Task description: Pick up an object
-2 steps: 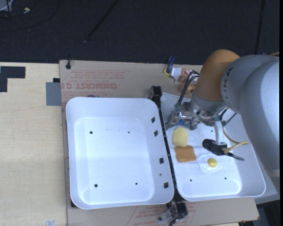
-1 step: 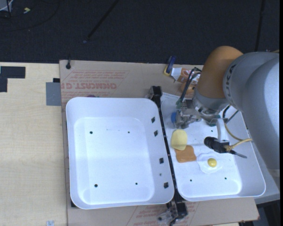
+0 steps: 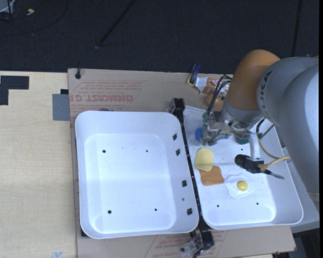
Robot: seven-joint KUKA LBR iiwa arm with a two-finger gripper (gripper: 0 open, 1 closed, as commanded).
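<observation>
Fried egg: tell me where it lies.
In the camera view the fried egg lies in the right-hand bin, just right of the flat orange piece, nearer the camera than the gripper.

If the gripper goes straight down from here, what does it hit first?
Probably the right bin floor, close beside the blue thing; depth is unclear, so the gripper might clip it.

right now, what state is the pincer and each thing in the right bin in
pincer: low in the right bin; whether it holds anything cannot be told
blue object: near the bin's left wall, right beside the pincer
pale yellow object: lying in the bin, touching the orange flat piece
orange flat piece: lying flat on the bin floor
toy fried egg: lying flat, yolk up
</observation>
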